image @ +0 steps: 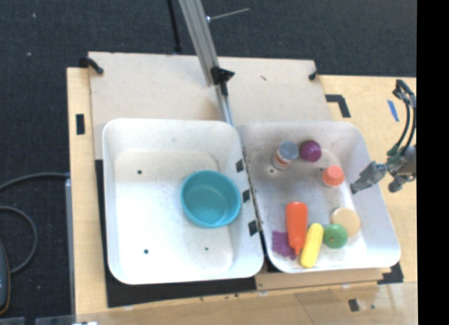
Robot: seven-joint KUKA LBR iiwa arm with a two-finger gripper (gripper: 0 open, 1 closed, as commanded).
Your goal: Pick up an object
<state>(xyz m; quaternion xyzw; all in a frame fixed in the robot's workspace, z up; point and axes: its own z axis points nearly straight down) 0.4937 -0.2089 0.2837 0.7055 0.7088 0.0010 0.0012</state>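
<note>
Candidate objects, right bin (pixel 365 148). I count eight small items loose on its floor, none lifted. Along the far side sit a grey-and-orange capped piece (pixel 285 154) and, just beside it, a purple ball (pixel 310 151); a small orange-red piece (pixel 333 175) lies nearer the right wall. In the near half, an orange cylinder (pixel 296 223) lies lengthwise, with a yellow cylinder (pixel 312 244) leaning against its lower end and a purple scrap (pixel 282 243) at its left. A green ball (pixel 335 236) touches a tan disc (pixel 346 220) to the right of these.

Gripper (pixel 384 174). I see it at the right edge of the view, over the right bin's outer wall and just beside the orange-red piece, though apart from it. At this size I cannot tell whether it is open or closed, and I see no object in it.

Left bin (pixel 112 141). It holds one teal bowl (pixel 210 199), right of centre, upright, well apart from the gripper.

Progress. I judge the pick as not yet made: every item rests on a bin floor, and the gripper sits at the rim, not down among them. What is left is the whole grasp: descending onto one item, closing on it, and lifting it free. The orange-red piece and the tan disc lie nearest the gripper; which is intended I cannot say. Both bins rest on the counter (pixel 81 106).
</note>
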